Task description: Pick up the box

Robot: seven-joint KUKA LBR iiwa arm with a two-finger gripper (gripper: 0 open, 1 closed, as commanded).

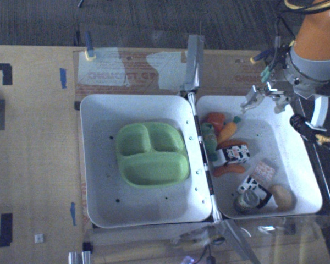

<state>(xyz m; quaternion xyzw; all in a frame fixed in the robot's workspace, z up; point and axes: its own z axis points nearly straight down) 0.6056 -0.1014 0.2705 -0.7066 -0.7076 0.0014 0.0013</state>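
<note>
Hovering over the far rim of the right-hand shallow white bin, above its back corner: the two-finger tool, jaws apart, nothing between them. Well apart from it, toward the near side of that bin: the small pale pink speckled box, lying flat and turned at a slant, just beside the black-and-white patterned can and near the tan potato-shaped toy.

Judged best for this step:
- Travel high over the toys first, then straight down onto the box.
- Turn the wrist to match the box's slant, jaws across its narrow side.
- Keep clear of the can; little room on that flank.
- Not to be mistaken for the black-and-white blocky toy among the red pieces by the divider.
- Close only once low enough to catch the flat sides.
</note>
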